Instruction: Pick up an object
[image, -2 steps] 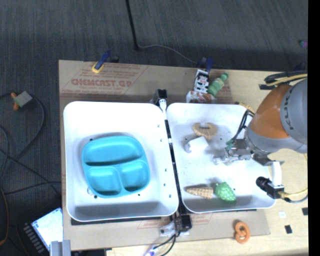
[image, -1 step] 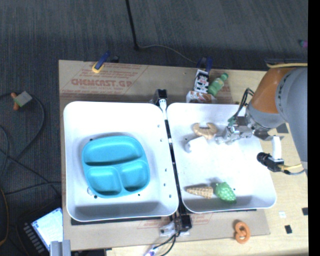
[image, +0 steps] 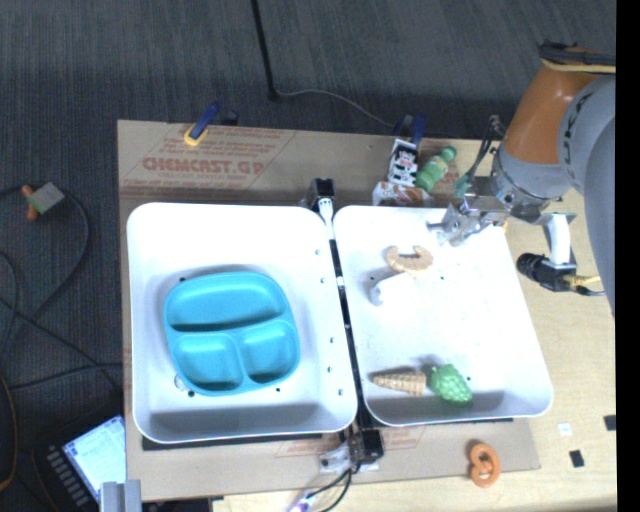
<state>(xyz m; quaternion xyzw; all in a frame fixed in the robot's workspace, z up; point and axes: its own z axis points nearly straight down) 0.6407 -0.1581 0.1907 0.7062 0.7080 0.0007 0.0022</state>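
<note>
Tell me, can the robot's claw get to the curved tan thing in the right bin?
Probably yes. The claw hangs over the right bin's far corner, with the curved tan thing lying close by in the open, nothing between them.

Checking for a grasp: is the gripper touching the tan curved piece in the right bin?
Apart. The camera view shows bare white bin floor between the gripper at the right bin's far edge and the tan curved piece.

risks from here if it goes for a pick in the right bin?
1. The tool sits near the right bin's far rim, apart from every object; it could close on nothing.
2. The green toy and cone-shaped piece touch near the front wall, so a grasp may hit both or the wall.
3. The tan curved piece lies flat and may slip.
</note>
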